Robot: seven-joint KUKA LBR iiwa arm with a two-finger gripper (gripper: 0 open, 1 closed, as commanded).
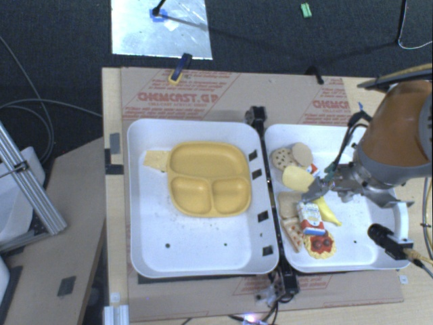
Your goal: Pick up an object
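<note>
The right bin (358, 230) holds a cluster of toy foods along its left side. A chocolate-chip cookie (281, 158) and a tan bun (302, 154) lie at the back, with a pale yellow block (295, 177) just in front of them. Nearer lie a banana (329, 212), a small white and red carton (310, 217), a cracker piece (292, 233) and a round pizza piece (321, 244). My gripper (314, 190) hangs low over the cluster, between the yellow block and the carton, right beside the banana's upper end. Nothing visibly hangs from it.
The left bin (135, 202) holds a yellow divided plate (206, 179) and a pale flat slice (156, 160) at the plate's back left. A black divider (265, 181) separates the bins. The arm's orange band (402, 120) overhangs the right bin's right part.
</note>
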